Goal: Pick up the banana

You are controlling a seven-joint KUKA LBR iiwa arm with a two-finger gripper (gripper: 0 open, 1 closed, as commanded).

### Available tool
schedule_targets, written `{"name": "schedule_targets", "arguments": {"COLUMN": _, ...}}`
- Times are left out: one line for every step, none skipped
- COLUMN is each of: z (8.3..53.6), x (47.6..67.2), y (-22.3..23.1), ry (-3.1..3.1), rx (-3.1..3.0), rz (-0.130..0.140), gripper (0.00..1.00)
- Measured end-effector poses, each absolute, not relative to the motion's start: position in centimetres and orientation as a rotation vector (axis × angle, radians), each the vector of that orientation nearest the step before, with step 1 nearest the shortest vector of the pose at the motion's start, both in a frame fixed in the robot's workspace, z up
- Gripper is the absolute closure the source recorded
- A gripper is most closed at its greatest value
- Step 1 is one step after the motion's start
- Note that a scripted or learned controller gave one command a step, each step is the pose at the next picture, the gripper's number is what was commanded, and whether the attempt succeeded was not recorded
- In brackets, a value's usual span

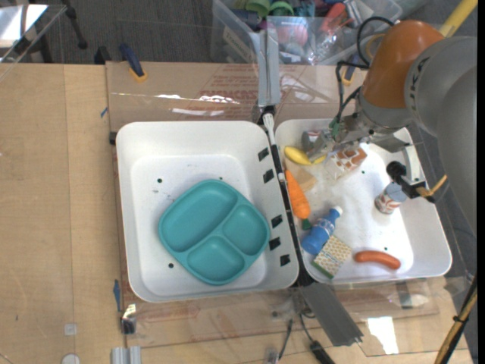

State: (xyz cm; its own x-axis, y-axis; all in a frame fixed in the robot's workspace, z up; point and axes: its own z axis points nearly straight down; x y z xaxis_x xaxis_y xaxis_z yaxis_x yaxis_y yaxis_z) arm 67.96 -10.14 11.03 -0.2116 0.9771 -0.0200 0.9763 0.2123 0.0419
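Where bins meet, banana [298,156] beside divider [277,196].

No text, brand, number or sign can be read; the labels on the blue bottle [320,233] and the small can [387,200] are too blurred.

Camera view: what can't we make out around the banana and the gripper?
- Gripper: blurred and small in the camera view, half under the wrist; open or shut unreadable.
- Banana: its right end meets clutter beside the gripper; contact can't be judged.
- Small can: label too small to read.
- Arm: cut off by the top and right edges.
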Motion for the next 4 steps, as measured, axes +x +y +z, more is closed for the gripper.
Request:
{"name": "schedule_targets", "arguments": {"z": 11.01, "x": 67.96, "y": -10.15, "ry": 2.458, "rx": 1.886, "rz": 0.027, "gripper": 0.0}}
{"name": "schedule_targets", "arguments": {"z": 11.01, "x": 67.88, "y": -10.16, "ry": 2.378, "rx": 1.992, "rz": 0.034, "gripper": 0.0}}
{"name": "schedule_targets", "arguments": {"z": 10.97, "x": 67.91, "y": -10.24, "ry": 2.496, "rx": 1.839, "rz": 0.025, "gripper": 0.0}}
{"name": "schedule_targets", "arguments": {"z": 11.04, "x": 68.05, "y": -9.99, "ry": 2.529, "rx": 1.784, "rz": 0.029, "gripper": 0.0}}
